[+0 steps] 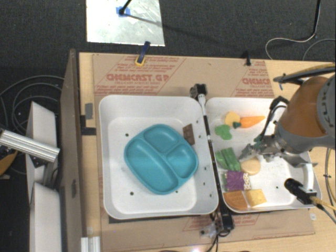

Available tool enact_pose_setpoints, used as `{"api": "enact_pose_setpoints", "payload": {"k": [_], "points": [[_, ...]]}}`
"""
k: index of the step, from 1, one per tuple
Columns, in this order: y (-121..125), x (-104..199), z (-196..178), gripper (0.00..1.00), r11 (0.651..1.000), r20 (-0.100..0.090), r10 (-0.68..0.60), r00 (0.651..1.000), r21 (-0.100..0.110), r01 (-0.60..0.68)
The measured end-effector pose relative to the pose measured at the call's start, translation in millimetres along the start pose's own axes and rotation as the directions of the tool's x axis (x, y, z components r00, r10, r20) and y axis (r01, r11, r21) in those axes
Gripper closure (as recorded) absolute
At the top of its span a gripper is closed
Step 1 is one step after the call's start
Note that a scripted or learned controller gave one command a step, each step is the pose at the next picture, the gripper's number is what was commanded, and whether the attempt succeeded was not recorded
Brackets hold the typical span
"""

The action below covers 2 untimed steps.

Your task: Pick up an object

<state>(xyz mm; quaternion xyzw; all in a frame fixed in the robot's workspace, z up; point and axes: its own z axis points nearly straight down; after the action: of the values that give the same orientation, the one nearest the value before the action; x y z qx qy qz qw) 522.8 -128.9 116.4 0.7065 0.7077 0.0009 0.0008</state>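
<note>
Fingers reach leftward from the bent arm, apart or together unclear, above the round beige piece.

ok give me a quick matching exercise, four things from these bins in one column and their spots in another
1 teal divided plastic plate
2 orange toy carrot
3 purple toy block
4 small brown block

a far end of right bin
b middle of left bin
c touching the plate's far right rim
d near end of right bin, beside the divider

Pairs: 1-b, 2-a, 3-d, 4-c
</note>
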Motion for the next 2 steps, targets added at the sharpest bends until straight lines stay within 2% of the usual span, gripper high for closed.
{"api": "enact_pose_setpoints", "payload": {"k": [1, 2], "points": [[-4.5, 2.9, 27.1, 0.0, 1.0, -0.002, 0.001, 1.0, -0.008, -0.001], [-4.1, 2.5, 17.8, 1.0, 1.0, 0.001, -0.001, 1.0, -0.011, 0.001]]}}
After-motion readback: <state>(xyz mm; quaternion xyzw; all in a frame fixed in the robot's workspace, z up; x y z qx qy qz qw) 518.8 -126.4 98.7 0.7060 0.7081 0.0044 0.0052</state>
